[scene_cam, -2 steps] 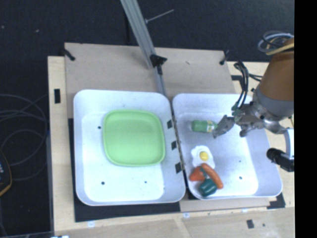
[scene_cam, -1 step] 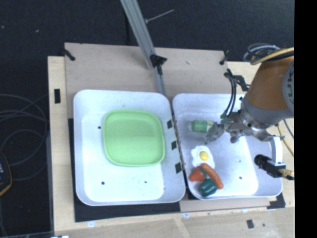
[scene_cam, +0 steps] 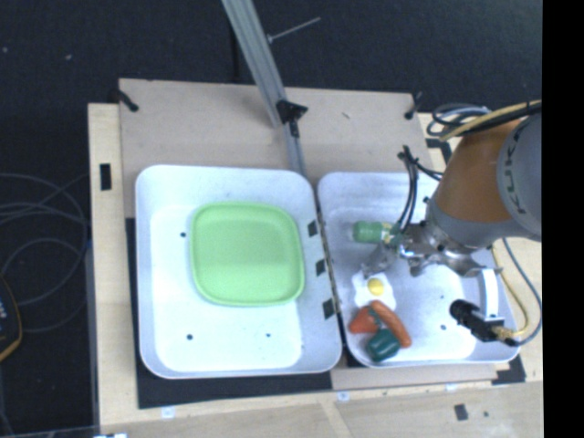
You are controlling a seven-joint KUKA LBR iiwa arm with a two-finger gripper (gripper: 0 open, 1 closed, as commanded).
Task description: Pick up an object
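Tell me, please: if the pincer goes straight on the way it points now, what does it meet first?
The pincer points down and leftward in the right bin. Straight on, it would probably meet the fried egg toy just below its tip, though depth is hard to judge from this slanted view.

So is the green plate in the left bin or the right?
In the left bin: the green plate lies flat in its middle, inside the rim.

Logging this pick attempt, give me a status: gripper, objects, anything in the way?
Gripper low in right bin, nothing seen held. Fried egg toy just below it, green item above. Green plate in left bin, clear of the work.
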